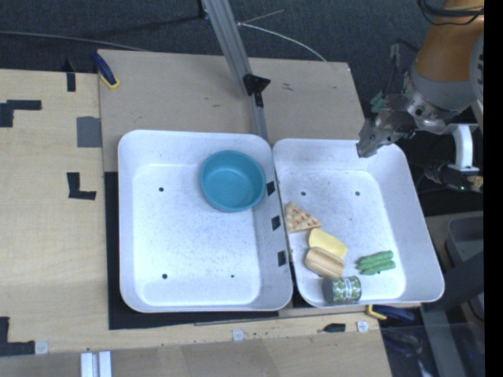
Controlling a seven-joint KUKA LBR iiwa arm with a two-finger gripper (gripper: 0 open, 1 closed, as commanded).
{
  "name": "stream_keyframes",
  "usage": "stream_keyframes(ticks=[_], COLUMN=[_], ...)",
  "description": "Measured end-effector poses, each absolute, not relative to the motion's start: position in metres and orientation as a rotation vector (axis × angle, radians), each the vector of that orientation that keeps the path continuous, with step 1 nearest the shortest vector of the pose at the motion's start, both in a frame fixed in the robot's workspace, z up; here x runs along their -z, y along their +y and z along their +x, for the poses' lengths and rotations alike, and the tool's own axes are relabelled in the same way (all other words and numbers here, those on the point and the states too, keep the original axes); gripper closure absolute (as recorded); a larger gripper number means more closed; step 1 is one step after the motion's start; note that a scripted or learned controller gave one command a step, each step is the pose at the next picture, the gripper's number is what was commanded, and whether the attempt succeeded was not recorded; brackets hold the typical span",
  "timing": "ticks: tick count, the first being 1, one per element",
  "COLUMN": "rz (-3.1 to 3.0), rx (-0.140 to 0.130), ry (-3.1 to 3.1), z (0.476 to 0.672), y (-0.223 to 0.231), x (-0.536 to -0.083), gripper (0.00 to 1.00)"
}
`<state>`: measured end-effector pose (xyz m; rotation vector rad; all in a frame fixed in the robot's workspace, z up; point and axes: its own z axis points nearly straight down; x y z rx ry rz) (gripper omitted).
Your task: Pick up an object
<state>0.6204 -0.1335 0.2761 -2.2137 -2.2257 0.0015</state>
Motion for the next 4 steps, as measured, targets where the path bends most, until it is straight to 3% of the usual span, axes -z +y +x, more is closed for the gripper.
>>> stream_keyframes(ticks=[2, 4], rz=[-2.213, -2.210], rx=[-0.001, -0.003], ry=[-2.226, -2.227], z=[0.600, 0.566], y=[-0.037, 0.080], x=[-0.264, -0.244], gripper=[1.00, 1.00])
